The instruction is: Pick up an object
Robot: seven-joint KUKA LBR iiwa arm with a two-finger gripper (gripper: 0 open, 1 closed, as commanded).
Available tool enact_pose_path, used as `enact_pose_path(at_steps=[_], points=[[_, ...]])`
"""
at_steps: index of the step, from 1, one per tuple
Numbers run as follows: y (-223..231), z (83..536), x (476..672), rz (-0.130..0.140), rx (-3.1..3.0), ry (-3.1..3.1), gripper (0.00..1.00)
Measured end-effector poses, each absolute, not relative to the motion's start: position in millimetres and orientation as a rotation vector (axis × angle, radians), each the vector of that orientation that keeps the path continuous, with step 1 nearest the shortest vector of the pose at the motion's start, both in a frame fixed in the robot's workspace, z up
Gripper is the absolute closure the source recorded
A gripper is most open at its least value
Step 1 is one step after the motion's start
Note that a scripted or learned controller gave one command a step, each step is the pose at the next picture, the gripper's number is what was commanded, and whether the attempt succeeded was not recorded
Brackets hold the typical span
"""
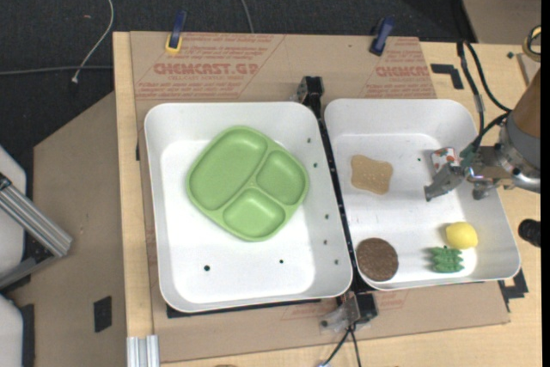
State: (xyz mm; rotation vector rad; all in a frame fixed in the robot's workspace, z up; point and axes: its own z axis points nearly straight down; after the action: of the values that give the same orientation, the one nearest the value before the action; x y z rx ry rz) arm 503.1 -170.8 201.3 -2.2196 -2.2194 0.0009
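Note:
In the right bin lie a tan bread slice, a round brown patty, a yellow lemon and a small green leafy piece. My gripper hangs over the right side of this bin, above the lemon in the view and to the right of the bread slice. Its two fingers stand spread apart, open, with nothing between them. The grey arm comes in from the right edge.
The left bin holds a green three-compartment plate. A black clamp sits between the bins at the back. Cardboard covers the bench around them, and black cables run along the right side.

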Motion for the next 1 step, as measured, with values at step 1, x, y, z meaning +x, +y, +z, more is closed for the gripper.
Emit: enact_pose_path(at_steps=[1], points=[[-170.9, 201.6, 503.3, 0.000, -2.220, -2.220, 0.00]])
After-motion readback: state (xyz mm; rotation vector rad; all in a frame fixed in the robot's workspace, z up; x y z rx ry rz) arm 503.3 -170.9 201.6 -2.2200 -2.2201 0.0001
